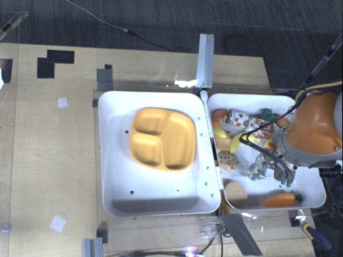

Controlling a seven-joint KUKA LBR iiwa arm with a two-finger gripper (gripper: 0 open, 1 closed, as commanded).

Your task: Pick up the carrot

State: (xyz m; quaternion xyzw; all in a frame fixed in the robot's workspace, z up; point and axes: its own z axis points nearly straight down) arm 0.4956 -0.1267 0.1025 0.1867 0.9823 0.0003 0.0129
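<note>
I see the carrot (280,199) lying flat along the near edge of the right bin (316,197), its green top pointing right. My end effector (261,170) hangs just above and to the left of it, near but apart, over the bin's middle. I cannot tell from here whether it is released or clenched. A yellow divided plate (163,138) sits in the left bin (115,159).

Robotics lab, wooden bench (48,143), white bins (107,197)
</note>
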